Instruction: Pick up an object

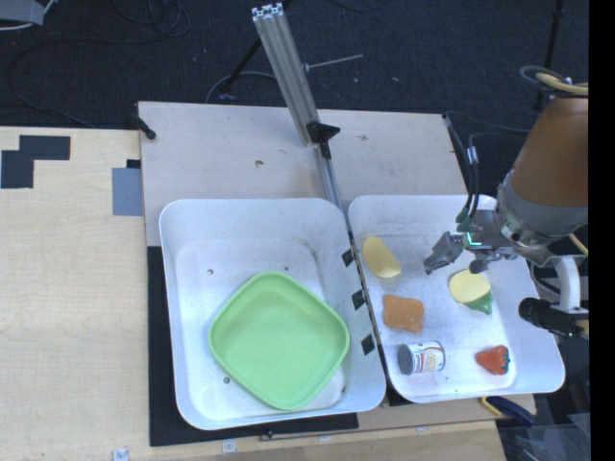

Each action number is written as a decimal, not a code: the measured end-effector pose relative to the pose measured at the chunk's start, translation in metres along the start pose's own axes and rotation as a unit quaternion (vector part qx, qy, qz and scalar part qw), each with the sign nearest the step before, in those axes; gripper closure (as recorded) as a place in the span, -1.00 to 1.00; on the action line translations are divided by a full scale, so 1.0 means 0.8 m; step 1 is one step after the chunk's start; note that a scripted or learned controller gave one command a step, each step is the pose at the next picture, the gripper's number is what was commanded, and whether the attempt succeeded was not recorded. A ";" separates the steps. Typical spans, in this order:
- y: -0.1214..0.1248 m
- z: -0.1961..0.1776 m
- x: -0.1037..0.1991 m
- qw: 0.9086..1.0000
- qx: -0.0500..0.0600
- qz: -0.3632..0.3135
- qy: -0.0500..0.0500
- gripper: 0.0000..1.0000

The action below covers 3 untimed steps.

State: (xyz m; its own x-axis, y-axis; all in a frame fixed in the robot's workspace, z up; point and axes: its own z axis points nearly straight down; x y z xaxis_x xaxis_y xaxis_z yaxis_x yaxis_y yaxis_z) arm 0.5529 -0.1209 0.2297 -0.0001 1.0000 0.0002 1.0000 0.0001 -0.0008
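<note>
In the right bin (pixel 434 214) lie a yellow fruit (pixel 381 257), an orange block (pixel 403 312), a small can on its side (pixel 421 357), a red strawberry (pixel 493 359) and a yellow-and-green fruit (pixel 470 287). My gripper (pixel 461 260) hangs over the middle of this bin, just above the yellow-and-green fruit and to the right of the yellow fruit. Its two dark fingers stand apart, so it is open, with nothing between them.
The left bin (pixel 192 229) holds a light green square plate (pixel 279 339). A metal rail (pixel 293 65) slants down from the back to the divider between the bins. Cables and a black fitting (pixel 548 313) sit at the right bin's far side.
</note>
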 end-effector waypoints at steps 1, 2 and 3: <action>0.000 0.000 0.000 1.000 0.000 0.000 0.000 -1.00; -0.007 0.072 0.010 1.000 0.002 0.000 0.000 -1.00; -0.013 0.147 0.002 1.000 0.002 0.000 0.000 -1.00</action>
State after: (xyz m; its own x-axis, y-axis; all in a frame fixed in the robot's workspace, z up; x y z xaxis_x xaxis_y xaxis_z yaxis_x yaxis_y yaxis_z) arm 0.5423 -0.1195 0.1123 0.0003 1.0000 0.0005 1.0000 -0.0003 -0.0058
